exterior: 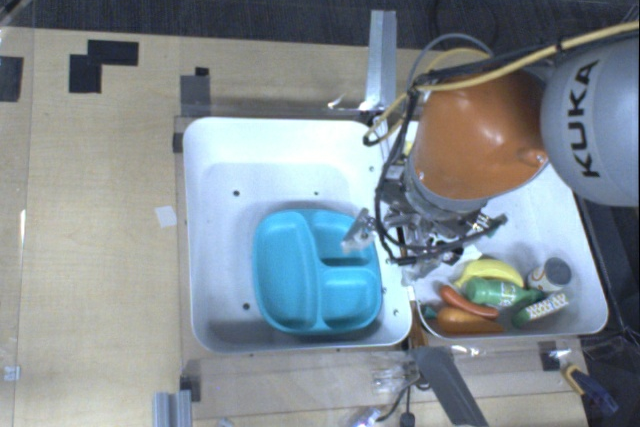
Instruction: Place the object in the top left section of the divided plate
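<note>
Left white bin, blue divided plate, open floor leftward

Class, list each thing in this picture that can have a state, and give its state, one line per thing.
Blue plastic divided plate: lying flat in the left white bin, no item visible in its sections.
Right white bin: holds a pile of toy food, including a yellow banana.
Grey and orange arm: reaching over the plate's right edge.

Two white bins, one blue divided plate, several toy foods (heaped, count unclear).
</note>
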You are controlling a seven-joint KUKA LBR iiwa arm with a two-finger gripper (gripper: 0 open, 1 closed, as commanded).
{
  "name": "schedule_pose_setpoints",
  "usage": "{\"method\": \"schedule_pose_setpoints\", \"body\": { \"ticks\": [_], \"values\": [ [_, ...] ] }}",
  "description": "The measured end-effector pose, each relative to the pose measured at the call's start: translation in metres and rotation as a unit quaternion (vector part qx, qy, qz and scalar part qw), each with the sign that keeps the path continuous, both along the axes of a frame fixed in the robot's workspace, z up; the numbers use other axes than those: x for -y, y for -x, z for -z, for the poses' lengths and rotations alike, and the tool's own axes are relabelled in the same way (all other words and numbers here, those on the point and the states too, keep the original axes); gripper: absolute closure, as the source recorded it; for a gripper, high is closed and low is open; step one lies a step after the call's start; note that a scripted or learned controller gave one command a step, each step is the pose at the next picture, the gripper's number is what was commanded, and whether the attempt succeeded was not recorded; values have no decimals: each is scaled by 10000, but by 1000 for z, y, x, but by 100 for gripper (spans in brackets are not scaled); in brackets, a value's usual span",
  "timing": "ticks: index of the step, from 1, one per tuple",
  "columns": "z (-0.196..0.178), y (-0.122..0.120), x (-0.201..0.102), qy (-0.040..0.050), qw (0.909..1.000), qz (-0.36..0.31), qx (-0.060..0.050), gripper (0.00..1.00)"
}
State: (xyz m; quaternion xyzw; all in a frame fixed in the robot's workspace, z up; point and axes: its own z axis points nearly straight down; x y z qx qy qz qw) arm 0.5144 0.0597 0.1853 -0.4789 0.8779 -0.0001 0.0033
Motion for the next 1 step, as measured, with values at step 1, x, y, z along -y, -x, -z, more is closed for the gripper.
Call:
{"method": "schedule_pose_setpoints", "body": {
  "ticks": [1],
  "values": [
    [0,-28,-51,-9,9998,179,4,0]
  ]
}}
